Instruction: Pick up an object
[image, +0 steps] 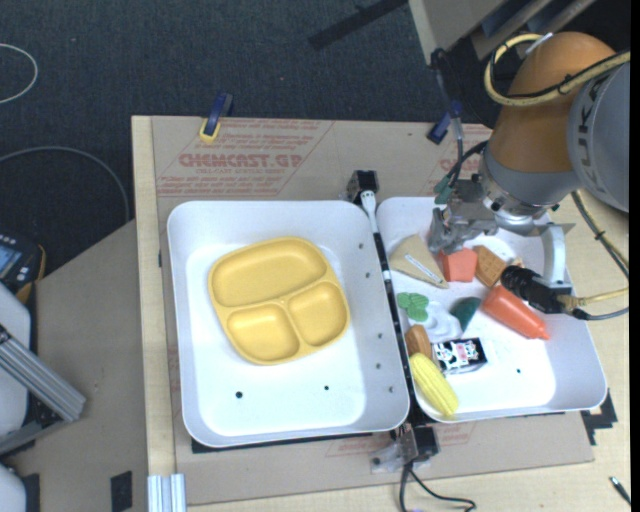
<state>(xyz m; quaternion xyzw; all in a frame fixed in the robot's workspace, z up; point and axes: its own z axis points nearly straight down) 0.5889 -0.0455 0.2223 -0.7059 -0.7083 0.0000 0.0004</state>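
Camera view: the gripper (452, 232) hangs low in the right bin (575, 375), just above the red block (460, 265). Can't tell how wide its fingers are or whether they've got anything. I'd centre over that block and keep away from the carrot (515, 312) beside it.

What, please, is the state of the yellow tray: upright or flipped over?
Upright: the tray lies in the left bin, its three hollow compartments facing up.
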